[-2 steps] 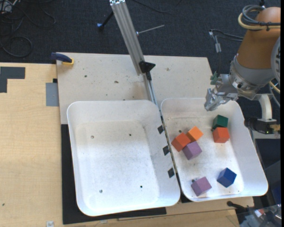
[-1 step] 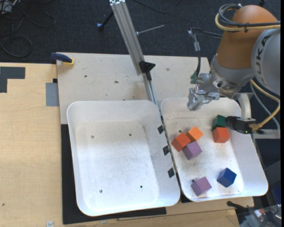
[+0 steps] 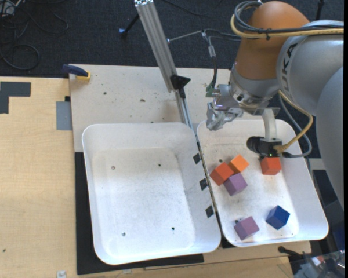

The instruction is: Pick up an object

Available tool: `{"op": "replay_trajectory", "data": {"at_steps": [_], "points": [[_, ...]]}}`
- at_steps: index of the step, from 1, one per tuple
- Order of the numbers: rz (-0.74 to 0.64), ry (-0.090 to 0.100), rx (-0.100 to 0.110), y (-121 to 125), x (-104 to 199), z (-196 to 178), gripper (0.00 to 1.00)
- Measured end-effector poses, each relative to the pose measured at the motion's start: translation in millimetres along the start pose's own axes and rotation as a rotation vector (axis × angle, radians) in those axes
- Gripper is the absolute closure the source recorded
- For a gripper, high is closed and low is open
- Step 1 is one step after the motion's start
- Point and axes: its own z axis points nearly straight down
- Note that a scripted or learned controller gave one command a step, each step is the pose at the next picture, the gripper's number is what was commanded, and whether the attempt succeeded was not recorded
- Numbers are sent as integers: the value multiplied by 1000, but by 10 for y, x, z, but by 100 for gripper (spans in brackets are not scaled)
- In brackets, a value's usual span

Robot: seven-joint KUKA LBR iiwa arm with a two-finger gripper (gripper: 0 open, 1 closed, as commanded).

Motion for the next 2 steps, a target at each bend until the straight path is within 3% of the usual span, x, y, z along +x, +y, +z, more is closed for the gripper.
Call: {"op": "replay_trajectory", "data": {"at_steps": [1,2], "points": [[1,0,3,64,483,199,100],[1,-1,-1,147,947,106,100]]}}
